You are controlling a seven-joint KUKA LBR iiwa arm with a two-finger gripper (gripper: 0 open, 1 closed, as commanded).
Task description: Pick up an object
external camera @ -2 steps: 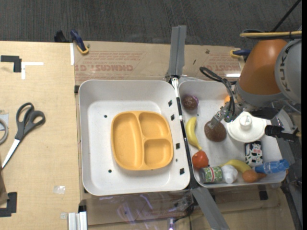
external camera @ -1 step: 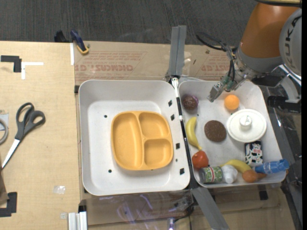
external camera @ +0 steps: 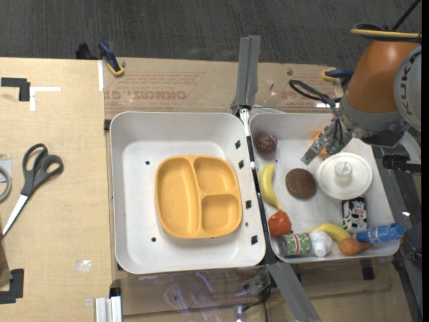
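Yellow three-compartment plate [external camera: 198,196] sits alone in the left bin [external camera: 127,180]; the right bin [external camera: 295,129] holds two bananas, one by the divider [external camera: 269,184] and one near the front [external camera: 333,231], plus one each of purple onion [external camera: 266,142], brown disc [external camera: 301,183], white lidded pot [external camera: 344,174], tomato [external camera: 279,222], green-labelled can [external camera: 295,243], cow-print carton [external camera: 354,214], blue bottle [external camera: 380,234] and orange egg-shaped item [external camera: 349,246]. Gripper [external camera: 320,146] hangs over the right bin's far side, just beside the pot, touching no object; spread or pressed together, cannot tell. One pair of scissors [external camera: 30,180] lies on the table [external camera: 53,247].
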